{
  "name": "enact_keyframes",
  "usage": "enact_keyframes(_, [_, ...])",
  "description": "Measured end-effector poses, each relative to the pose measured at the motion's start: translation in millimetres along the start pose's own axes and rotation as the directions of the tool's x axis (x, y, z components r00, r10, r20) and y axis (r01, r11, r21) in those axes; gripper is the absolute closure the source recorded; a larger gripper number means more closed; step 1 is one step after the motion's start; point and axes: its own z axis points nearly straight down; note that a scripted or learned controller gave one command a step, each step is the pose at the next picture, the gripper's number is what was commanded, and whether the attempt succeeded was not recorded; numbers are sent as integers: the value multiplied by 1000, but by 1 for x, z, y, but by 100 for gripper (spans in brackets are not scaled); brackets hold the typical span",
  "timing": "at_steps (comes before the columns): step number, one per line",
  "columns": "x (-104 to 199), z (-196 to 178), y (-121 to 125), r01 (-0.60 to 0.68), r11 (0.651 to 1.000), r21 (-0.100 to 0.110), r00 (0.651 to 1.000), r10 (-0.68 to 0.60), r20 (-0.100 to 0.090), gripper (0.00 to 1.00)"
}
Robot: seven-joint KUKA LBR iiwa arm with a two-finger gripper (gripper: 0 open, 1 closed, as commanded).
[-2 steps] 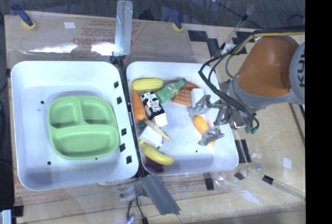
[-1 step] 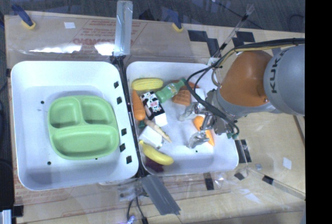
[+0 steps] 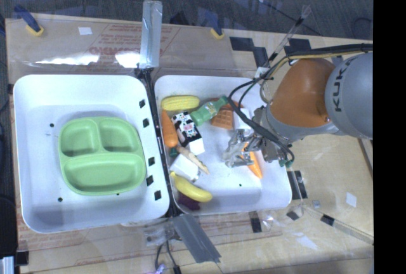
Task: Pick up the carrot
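Right bin [image 3: 279,193]: banana [image 3: 192,189], carrot [image 3: 169,129], corn [image 3: 180,103]. Left bin [image 3: 25,139]: green plate [image 3: 100,155].

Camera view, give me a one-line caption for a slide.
Arm's gripper reaches into the right bin of toy food, beside an orange carrot; a green divided plate sits in the left bin.

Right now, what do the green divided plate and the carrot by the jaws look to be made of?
The green divided plate: likely moulded plastic, with uniform colour, rounded compartments and a soft matte sheen. The carrot: probably a plastic toy, flat even orange with a smooth surface, though it is small and partly covered by the gripper, so I cannot be sure.
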Motion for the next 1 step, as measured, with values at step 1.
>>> enact_keyframes(1, [-13,-60,65,-109,994,-2,994,109,-1,100])
